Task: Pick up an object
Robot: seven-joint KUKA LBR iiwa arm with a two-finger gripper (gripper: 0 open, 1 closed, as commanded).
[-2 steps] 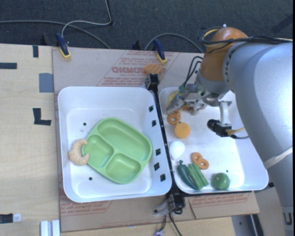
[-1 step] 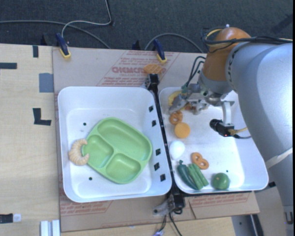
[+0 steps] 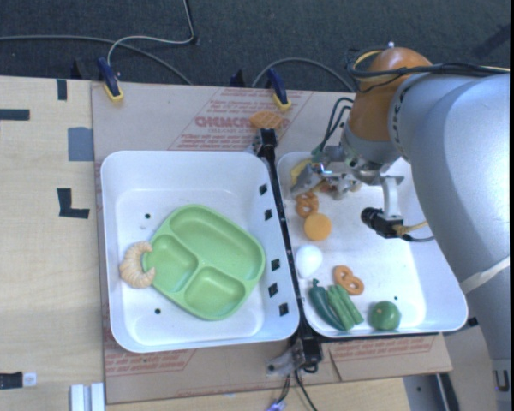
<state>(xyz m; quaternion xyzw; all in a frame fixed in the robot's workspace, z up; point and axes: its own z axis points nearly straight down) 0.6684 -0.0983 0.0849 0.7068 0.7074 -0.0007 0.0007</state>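
A yellow, banana-like piece [image 3: 301,172] lay at the far end of the right bin [image 3: 428,291], close to the divider, and it looked like the target. The gripper [image 3: 327,171] hung right beside it, low over the bin floor; from where I stood I could not tell how the gripper was set, nor whether anything was caught in it. Just nearer sat a brown pretzel [image 3: 307,204], then an orange ball [image 3: 318,227] and a white egg [image 3: 308,259]. To do this well, I judged, the arm had to come straight down over the yellow piece, clear of the pretzel and the bin wall, and close only once centred. In the left bin [image 3: 120,195] lay a green tray [image 3: 207,261] and a shrimp-like toy [image 3: 137,265], well apart.
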